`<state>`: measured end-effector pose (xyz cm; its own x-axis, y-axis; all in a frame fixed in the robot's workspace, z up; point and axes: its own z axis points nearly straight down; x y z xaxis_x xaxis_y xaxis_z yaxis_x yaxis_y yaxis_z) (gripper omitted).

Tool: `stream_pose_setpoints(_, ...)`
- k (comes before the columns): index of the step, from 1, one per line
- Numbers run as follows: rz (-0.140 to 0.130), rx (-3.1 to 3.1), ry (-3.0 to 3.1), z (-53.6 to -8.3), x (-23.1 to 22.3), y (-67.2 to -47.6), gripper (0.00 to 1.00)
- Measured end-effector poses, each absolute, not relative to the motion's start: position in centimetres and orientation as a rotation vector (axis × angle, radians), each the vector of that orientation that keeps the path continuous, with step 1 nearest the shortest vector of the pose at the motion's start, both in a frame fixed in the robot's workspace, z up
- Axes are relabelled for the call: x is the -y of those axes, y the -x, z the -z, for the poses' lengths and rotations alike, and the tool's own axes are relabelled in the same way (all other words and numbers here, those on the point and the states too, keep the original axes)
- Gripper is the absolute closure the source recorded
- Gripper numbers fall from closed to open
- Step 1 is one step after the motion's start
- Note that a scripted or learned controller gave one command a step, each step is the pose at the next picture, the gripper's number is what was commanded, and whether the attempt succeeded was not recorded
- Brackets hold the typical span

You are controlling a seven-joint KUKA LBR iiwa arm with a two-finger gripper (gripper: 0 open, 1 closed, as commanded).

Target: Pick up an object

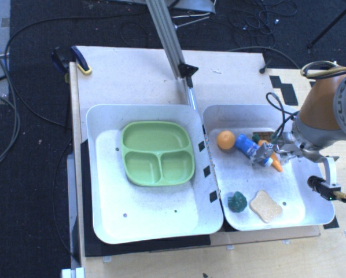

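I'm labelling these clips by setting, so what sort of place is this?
Most likely a robotics lab or test cell. A robot arm reaches over two white bins holding toy-like items such as an orange ball and a green divided plate, with loose cables on the dark floor.

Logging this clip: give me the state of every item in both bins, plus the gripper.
Green divided plate: flat in the left bin, compartments bare.
Orange ball: resting in the right bin.
Blue object: lying beside the ball, at the gripper.
Gripper: low in the right bin among the toys.
Green lump: resting apart.
Bread slice: lying flat.
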<state>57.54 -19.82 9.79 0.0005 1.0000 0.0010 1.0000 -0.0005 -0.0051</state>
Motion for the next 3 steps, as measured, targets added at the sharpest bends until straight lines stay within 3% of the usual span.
stream_pose_setpoints(1,0.001,2.223,2.223,-11.2,19.9,-57.7,1.0)
stream_pose_setpoints(3,0.005,2.229,2.224,-22.7,20.5,-58.6,1.0)
